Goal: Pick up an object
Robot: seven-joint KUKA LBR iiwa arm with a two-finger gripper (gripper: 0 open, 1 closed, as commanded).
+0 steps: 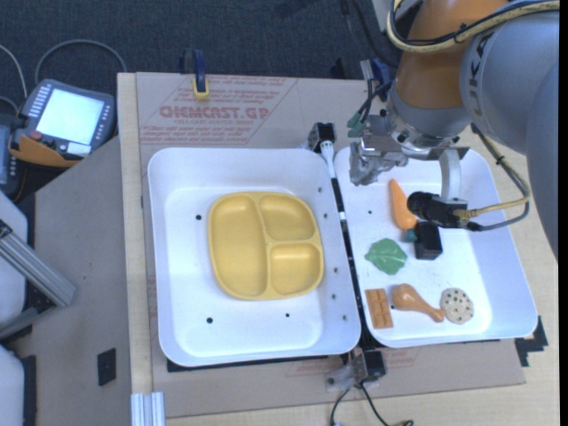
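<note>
The right bin point(510, 264) holds an orange carrot point(399, 201), a green leaf piece point(387, 255), a tan wafer point(378, 308), a brown drumstick point(415, 301) and a speckled cookie point(456, 304). My gripper point(366, 172) hangs over the far left part of that bin, just left of the carrot's top end and close to the wall between the bins. I see nothing held in it. A black fitting with a yellow cable point(432, 209) hangs from the wrist and covers the carrot's lower right side.
A yellow divided plate point(264, 243) lies in the middle of the left bin point(173, 264). The big grey and orange arm point(461, 51) fills the space above the right bin's far side. A pendant with a lit screen point(67, 118) sits off the bench at the left.
</note>
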